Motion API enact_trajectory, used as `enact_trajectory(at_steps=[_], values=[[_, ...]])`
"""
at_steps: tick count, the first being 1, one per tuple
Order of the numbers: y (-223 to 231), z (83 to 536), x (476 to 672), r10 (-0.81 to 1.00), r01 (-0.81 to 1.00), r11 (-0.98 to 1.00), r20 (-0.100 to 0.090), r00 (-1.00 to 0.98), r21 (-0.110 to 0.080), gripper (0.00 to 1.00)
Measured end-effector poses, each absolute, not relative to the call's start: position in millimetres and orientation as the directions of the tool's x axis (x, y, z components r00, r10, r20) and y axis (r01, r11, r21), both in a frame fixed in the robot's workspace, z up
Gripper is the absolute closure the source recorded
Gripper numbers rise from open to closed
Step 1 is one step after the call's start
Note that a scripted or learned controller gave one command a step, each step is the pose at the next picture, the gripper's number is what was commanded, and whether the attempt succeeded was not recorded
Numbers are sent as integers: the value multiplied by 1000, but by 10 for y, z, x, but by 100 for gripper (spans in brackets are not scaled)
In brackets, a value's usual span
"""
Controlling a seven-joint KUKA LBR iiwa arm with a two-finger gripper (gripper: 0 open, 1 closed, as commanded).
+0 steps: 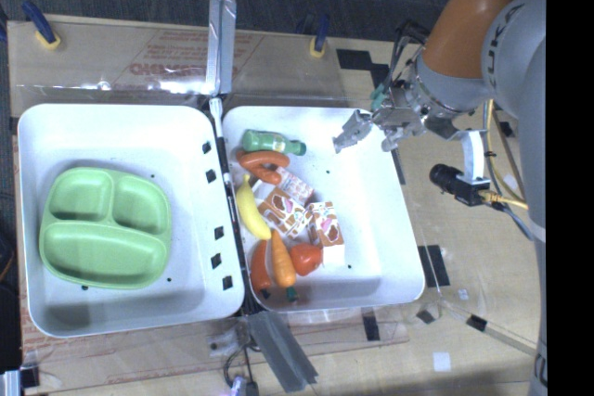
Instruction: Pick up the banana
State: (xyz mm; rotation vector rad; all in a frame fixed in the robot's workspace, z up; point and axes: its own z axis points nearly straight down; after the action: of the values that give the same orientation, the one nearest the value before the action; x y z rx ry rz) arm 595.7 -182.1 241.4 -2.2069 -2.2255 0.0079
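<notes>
1. In the camera view, the claw (369,131) is seen open and empty, poised above the far right part of the right bin (371,199), probably staged for a descent.
2. The banana (249,210) lies at that bin's left wall, well apart from the claw, yellow, slightly curved, lengthwise near-to-far, wedged beside a carton (288,204) and a carrot (281,261).

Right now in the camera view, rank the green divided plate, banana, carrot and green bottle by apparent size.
1. green divided plate, clearly largest
2. banana and carrot: look alike, unranked
3. green bottle, slightly smaller
</notes>
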Motion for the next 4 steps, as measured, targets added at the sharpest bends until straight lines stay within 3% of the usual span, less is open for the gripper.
enact_trajectory(at_steps=[1,2,3,4], values=[[-1017,1649,5811,996,996,90,1,-90,-10,0],[-330,1889,5670,1000,1000,-10,0,10,-10,0],[553,1882,5313,973,973,-231,-4,231,-12,0],[329,1890,5426,988,988,-157,-2,157,-6,0]])
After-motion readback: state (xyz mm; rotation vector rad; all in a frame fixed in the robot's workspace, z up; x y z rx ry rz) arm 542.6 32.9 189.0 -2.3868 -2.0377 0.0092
